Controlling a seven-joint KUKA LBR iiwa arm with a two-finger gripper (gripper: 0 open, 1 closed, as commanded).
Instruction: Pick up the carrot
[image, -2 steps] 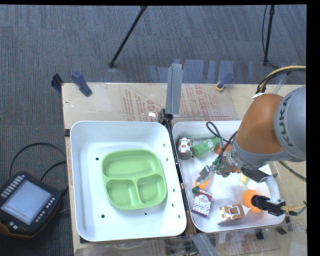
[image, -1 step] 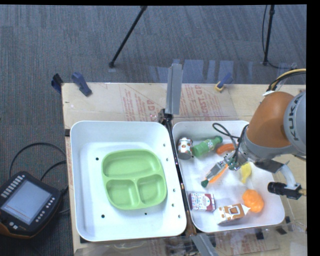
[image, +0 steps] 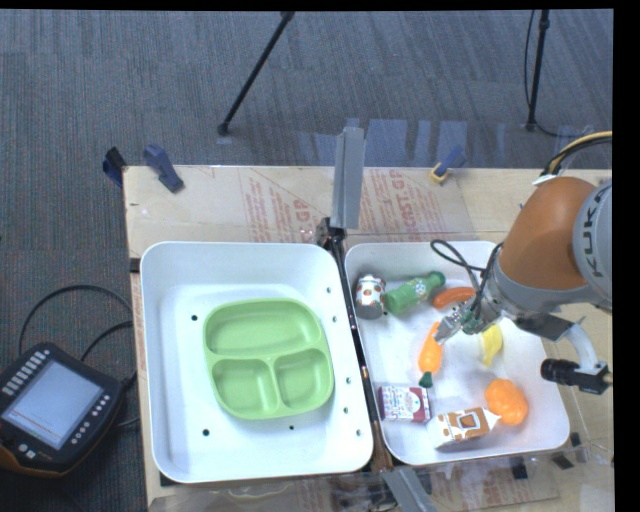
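Note:
The carrot (image: 431, 353) is orange with a small green end toward the bin's front. It lies in the middle of the right bin (image: 556, 432). My gripper (image: 453, 326) hangs low over the bin, right at the carrot's upper end. It reaches in from the grey and orange arm (image: 545, 250) on the right. The arm's wrist covers part of the bin's right side.
Around the carrot lie a green bottle (image: 413, 292), a red-orange piece (image: 456, 296), a silver can (image: 369, 295), a yellow banana (image: 490, 344), an orange fruit (image: 506, 400) and two small cartons (image: 404, 403) (image: 463, 424). The left bin (image: 170, 290) holds a green divided plate (image: 268, 357).

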